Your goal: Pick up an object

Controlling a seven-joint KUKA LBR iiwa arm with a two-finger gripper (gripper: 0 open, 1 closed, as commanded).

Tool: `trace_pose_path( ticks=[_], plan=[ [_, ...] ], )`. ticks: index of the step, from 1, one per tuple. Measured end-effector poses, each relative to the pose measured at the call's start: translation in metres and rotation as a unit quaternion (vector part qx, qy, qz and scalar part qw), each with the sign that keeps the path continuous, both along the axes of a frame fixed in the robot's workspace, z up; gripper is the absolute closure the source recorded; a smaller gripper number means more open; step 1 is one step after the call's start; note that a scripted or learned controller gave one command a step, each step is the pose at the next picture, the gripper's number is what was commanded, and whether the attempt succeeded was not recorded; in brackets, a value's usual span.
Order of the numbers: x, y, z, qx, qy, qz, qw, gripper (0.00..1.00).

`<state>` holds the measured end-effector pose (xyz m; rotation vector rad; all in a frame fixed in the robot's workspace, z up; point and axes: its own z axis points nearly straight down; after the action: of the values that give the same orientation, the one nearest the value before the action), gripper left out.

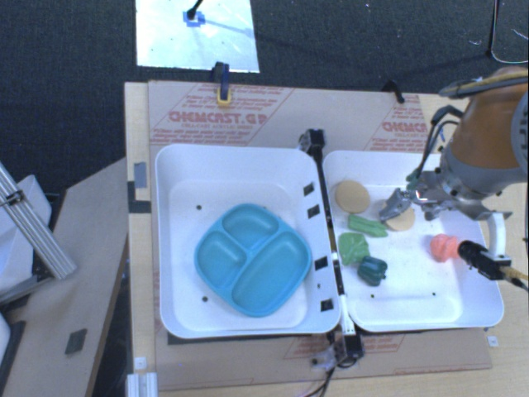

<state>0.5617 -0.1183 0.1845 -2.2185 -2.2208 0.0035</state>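
One gripper [397, 206], jaw opening impossible to tell, hovers touching a tan disc [402, 219]; green bean [367, 226] just beside.

We see two white bins [178, 246] side by side on the counter [273, 110], the left bin holding a blue divided plate [252, 259], with a yellow clamp [223, 85] at the counter's far edge.

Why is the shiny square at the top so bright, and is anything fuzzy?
In the camera view, the metal sheet on the floor glares almost white from overhead light; the white bins look bright too, with soft shadows inside their walls; the claw and the small foods by it look a little soft, while the blue plate is clear.
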Motion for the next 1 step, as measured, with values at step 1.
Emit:
trace_pose_path(
  ticks=[1],
  plan=[
    [-0.0060, 0.0093, -0.0536, 0.0005, 0.000, 0.000, 1.0000, 0.00]
  ],
)
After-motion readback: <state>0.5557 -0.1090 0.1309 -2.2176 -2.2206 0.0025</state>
